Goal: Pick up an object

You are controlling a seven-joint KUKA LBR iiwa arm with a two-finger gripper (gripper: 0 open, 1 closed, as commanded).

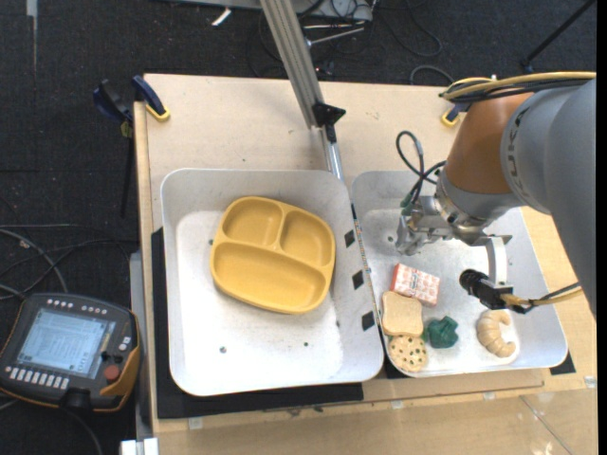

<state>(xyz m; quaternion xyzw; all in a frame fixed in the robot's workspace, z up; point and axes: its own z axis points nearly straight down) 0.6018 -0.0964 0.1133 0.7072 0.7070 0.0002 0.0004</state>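
My gripper (411, 239) hangs low over the upper left part of the right bin (379, 192), above bare bin floor. Just below it lies a small pink and white packet (416, 282). Along the bin's near edge lie a slice of bread (402, 315), a chocolate-chip cookie (409, 352), a dark green toy (441, 332) and a pale croissant (497, 334). None of these touches the gripper.
The left bin (190, 349) holds a yellow divided plate (273, 254) near its middle. A slanted metal pole (294, 50) crosses the bench behind the bins. A teach pendant (66, 349) lies on the floor at the left.
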